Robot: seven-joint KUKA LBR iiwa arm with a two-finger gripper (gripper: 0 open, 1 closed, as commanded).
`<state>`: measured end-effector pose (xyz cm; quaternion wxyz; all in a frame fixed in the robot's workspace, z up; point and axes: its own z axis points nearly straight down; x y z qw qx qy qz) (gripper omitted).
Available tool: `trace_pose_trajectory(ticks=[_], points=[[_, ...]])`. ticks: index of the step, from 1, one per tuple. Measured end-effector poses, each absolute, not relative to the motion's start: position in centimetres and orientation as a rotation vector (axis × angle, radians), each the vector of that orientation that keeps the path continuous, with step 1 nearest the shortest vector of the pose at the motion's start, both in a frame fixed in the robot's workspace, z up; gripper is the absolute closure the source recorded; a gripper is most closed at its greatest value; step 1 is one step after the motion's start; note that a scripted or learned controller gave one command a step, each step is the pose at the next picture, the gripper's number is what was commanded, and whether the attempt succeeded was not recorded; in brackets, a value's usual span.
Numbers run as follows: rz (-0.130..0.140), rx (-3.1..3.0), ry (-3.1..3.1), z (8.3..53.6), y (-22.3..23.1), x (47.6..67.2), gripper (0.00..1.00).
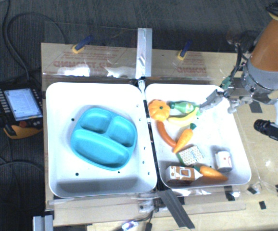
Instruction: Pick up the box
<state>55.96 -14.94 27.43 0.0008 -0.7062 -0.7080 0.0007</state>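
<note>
Bright, even overhead light washes both white bins (pixel 52 129) nearly to pure white, so their walls and rims lose detail. Shadows are soft and short; the blue tray (pixel 104 137), well left of the gripper (pixel 211 101), throws only a faint grey halo. Glare streaks the clear plastic sheet (pixel 95 61) beyond the bins (its wrinkles flash white). The frame is mildly soft throughout, with small labels unreadable. The dark carpet (pixel 14 32) at far left stays dim and grainy.
</note>
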Motion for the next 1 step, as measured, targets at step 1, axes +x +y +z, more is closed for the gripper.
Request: trace_pose_trajectory(ticks=[1], points=[[0.002,-2.218,-2.223,27.43,-14.94,55.96,0.0]])
